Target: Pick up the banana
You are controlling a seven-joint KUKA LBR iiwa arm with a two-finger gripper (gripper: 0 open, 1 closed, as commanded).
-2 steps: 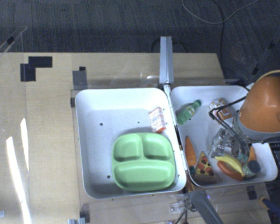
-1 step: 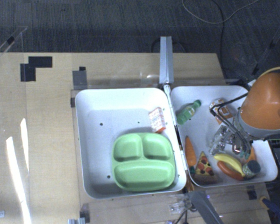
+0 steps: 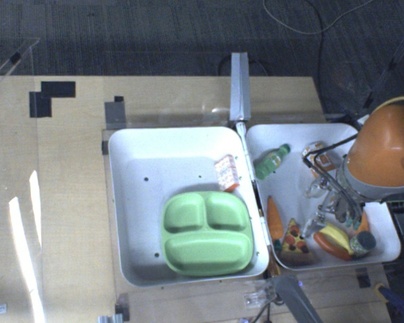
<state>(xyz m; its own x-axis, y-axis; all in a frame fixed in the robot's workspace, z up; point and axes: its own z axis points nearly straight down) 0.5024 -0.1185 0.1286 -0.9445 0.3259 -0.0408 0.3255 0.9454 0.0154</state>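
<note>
Arm [image 3: 384, 151] reaching down from right into right bin [image 3: 292, 136], jaws [image 3: 330, 215] just above banana [image 3: 333, 237], their opening impossible to tell

Single fixed camera above bench [image 3: 69, 198], looking down aslant on both bins [image 3: 133, 195]

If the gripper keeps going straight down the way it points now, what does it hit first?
Most likely the banana: the gripper hangs in the right bin, pointing down just above the banana's upper end. Depth is hard to judge from this slanted view, so it could land slightly off, toward the bin floor beside it.
</note>
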